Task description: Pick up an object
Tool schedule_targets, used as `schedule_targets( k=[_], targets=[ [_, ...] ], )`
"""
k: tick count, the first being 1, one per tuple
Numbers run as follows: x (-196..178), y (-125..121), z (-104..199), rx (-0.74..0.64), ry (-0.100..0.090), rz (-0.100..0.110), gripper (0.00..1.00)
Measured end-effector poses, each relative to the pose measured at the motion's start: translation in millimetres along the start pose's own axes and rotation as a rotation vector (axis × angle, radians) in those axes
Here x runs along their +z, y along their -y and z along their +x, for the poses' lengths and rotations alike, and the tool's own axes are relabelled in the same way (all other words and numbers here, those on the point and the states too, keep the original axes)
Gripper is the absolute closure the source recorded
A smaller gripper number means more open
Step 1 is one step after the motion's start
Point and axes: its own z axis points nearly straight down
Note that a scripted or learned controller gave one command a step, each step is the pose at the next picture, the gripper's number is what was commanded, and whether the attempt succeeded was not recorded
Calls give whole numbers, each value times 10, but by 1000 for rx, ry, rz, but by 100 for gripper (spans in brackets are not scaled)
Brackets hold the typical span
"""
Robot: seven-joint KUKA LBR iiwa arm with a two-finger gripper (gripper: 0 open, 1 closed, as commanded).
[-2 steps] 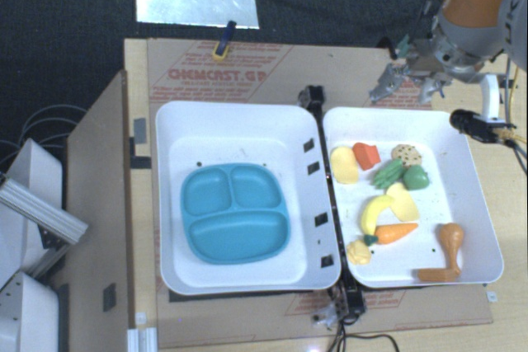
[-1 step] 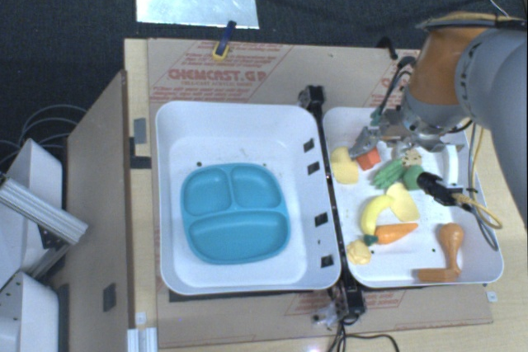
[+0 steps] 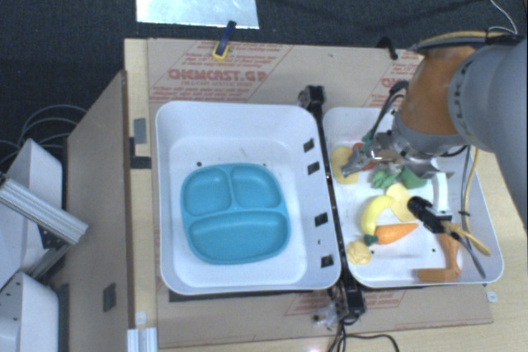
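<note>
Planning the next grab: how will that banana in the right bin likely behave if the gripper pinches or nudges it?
The banana looks smooth and glossy, so it may slip between fingers. Its curved shape suggests it could pivot or rock if pushed. It touches the carrot, so a nudge would probably shift that too.

blue tray (image 3: 236,213) in left bin (image 3: 169,177); arm (image 3: 462,99) over right bin (image 3: 487,255); banana (image 3: 378,210), carrot (image 3: 394,232) inside

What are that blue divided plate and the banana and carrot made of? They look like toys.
The blue divided plate looks like moulded plastic: one even colour, smooth, with soft rounded ridges between its compartments. The banana and carrot look like plastic or rubbery play food, judging by their flat, uniform colours; the view cannot settle which. The white bins also look like smooth plastic.
</note>
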Motion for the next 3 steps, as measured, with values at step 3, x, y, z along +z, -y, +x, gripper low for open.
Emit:
schedule_targets(
  k=[3],
  targets=[
    [-33, 1076, -46, 1, 3, -6, 0]
  ],
)
